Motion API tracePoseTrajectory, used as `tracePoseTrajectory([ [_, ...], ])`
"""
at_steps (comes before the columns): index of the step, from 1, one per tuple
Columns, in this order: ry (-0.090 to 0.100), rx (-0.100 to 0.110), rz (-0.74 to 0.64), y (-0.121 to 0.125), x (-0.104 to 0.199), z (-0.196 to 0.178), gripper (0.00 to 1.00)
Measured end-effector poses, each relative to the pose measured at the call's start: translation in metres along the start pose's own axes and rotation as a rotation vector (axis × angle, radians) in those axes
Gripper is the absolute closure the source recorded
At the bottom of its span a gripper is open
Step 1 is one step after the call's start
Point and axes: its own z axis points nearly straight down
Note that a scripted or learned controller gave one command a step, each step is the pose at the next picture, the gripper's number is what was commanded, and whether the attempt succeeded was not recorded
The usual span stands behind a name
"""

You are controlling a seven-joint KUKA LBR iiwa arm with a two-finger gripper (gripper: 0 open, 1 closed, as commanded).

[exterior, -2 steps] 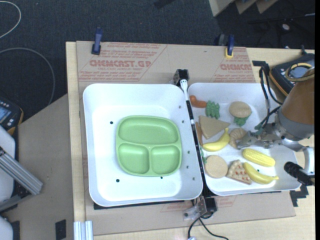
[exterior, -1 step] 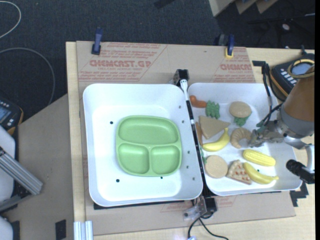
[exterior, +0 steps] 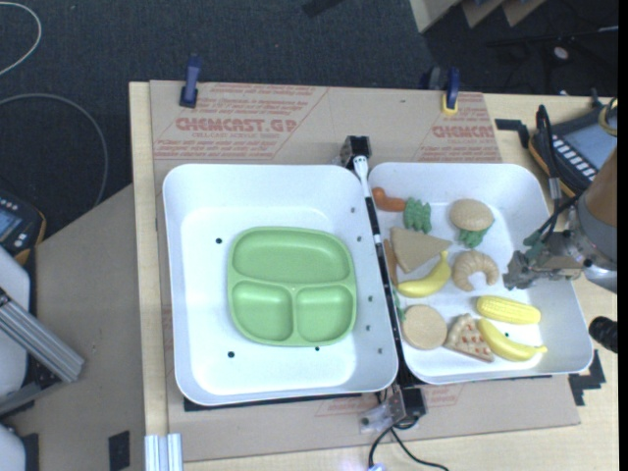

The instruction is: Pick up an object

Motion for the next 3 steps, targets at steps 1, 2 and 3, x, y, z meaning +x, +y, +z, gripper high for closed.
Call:
tracePoseTrajectory([
  [1,0.002,0.010,0.001,0.040,-0.018,0.082,1.00],
  [2,-0.001,0.004,0.002,0.040,-0.019,0.066,1.00],
  [3,-0.003,-0.001,0.005,-0.009,-0.027,-0.044,1.00],
])
